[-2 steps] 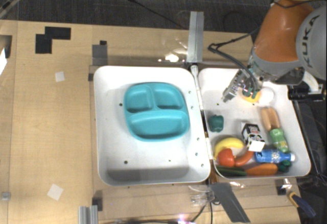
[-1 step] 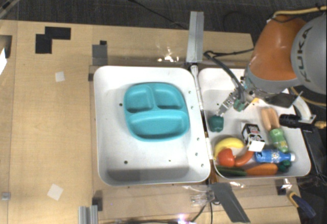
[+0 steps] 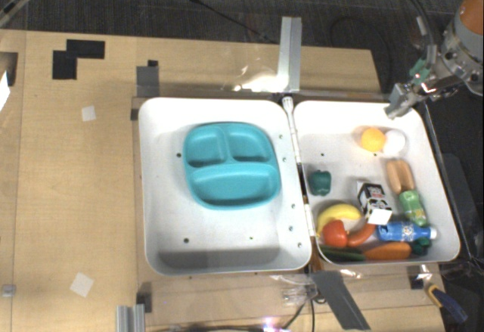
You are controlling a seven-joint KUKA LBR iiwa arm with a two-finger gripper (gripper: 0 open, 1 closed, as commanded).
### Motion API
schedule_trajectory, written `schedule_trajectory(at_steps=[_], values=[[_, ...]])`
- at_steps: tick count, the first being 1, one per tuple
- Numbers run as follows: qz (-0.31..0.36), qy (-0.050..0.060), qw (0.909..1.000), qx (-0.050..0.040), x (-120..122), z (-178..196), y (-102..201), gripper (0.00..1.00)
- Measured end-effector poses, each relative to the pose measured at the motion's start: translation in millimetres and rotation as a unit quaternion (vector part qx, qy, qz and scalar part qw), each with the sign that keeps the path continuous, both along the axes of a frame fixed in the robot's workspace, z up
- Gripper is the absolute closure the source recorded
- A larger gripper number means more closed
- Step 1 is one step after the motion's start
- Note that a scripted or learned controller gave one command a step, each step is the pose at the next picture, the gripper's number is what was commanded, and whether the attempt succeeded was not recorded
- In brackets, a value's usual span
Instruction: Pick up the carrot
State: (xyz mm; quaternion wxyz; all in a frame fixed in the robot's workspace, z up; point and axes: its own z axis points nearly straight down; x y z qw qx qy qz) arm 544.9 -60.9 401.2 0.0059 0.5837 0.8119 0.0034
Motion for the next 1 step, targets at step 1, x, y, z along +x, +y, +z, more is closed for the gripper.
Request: schedule_trajectory(at_steps=[1], values=[[-0.078, 0.008, 0.9969, 0.0004, -34.4, -182.8, -88.8, 1.0]])
